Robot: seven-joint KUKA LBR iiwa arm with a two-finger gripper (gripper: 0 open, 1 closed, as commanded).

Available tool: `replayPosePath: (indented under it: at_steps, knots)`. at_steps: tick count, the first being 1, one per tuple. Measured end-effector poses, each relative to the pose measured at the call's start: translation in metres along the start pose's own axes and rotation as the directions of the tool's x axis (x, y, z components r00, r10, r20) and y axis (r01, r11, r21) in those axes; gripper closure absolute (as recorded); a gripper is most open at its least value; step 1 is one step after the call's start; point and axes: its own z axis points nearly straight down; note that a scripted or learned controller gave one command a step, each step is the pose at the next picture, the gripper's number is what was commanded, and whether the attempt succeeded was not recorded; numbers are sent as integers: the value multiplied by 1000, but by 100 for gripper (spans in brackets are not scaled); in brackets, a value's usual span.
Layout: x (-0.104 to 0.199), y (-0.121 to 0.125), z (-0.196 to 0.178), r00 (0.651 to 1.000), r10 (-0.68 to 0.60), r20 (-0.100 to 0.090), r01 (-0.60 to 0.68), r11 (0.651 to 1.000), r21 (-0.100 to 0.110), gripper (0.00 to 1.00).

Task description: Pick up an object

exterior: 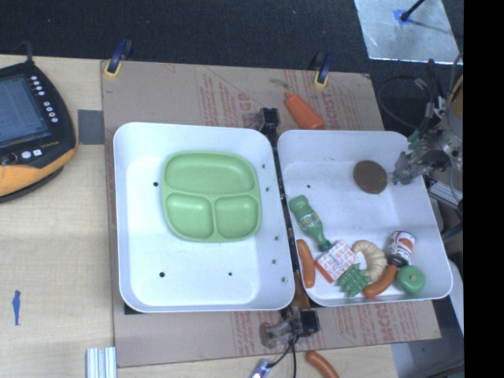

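Note:
The right bin (339, 152) holds a brown round disc (369, 176) near its far right side, a green bottle (309, 222), an orange carrot (305, 261), a red-and-white packet (336, 260), a green toy (355, 279), a beige ring (369, 252), a sausage (379, 281), a small can (401, 246) and a green ball (410, 278). My gripper (409, 164) hangs at the bin's right rim, just right of the brown disc, with nothing seen between its fingers.
The left bin (138, 211) holds a green divided plate (211, 195). An orange carrot (302, 111) lies on the cardboard behind the bins, another orange piece (321, 362) in front. A teach pendant (31, 128) rests at the far left.

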Motion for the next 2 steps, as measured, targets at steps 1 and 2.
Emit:
replayPosePath:
  at_steps: [1, 2]
  knots:
    - [0, 0, 1, 1000, 0, -1, 0, 1000, 1, 0]
    - [1, 56, 103, 1000, -2, -1, 2, 1000, 5, 0]
